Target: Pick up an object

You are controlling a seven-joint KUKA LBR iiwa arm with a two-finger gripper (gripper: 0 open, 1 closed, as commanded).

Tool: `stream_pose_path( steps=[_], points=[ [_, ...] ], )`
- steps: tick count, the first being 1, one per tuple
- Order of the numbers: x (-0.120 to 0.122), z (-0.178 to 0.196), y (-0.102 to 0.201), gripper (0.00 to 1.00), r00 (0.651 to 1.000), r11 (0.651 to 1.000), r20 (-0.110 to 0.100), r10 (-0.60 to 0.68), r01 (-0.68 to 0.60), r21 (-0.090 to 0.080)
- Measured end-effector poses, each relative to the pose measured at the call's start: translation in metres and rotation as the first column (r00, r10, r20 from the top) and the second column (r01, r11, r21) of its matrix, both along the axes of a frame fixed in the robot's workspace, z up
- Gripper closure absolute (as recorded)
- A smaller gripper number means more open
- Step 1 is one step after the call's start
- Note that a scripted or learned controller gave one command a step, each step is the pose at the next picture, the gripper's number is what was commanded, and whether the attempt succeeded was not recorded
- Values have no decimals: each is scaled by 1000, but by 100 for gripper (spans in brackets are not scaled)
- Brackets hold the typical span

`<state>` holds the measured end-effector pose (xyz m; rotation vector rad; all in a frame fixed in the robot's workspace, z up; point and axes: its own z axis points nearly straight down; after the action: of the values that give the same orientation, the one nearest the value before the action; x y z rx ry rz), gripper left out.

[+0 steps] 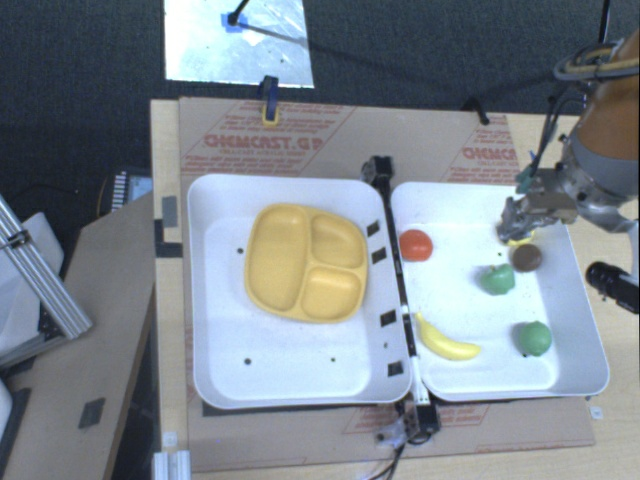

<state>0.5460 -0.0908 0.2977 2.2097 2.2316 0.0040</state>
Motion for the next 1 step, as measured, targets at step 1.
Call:
stream_pose_path(
  steps=[1],
  points=[
    [4, -1, 52, 100, 1000, 1000, 0, 0, 0, 1]
  ],
)
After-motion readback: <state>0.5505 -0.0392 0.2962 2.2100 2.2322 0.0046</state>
